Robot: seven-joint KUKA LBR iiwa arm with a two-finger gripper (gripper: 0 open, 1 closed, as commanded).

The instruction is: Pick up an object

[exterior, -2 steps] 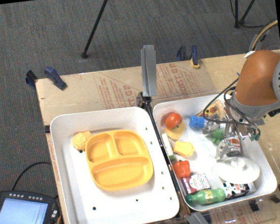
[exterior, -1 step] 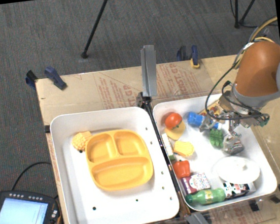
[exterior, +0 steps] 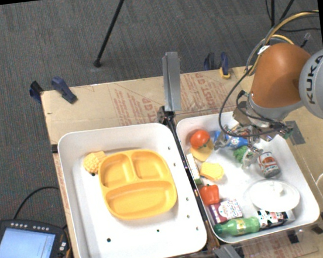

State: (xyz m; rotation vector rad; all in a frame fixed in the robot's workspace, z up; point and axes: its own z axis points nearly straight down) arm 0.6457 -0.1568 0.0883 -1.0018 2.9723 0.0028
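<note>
Beside the "KUKA"-lettered arm (exterior: 315, 84), grey carpet (exterior: 49, 40) surrounds the worktop (exterior: 117, 105); whether the end effector (exterior: 252, 156) is open, I cannot tell.

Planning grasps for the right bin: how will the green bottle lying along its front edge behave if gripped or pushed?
The green bottle lies on its side, so a sideways push would probably roll it. Its rounded, glossy-looking body may slip in a pinch. It lies close to the front wall of the right bin, likely limiting access from that side.

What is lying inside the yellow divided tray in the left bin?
The yellow divided tray holds nothing in its three compartments. A small yellow corn piece lies outside it, touching its upper-left corner. The bin floor beneath the tray is covered.
</note>
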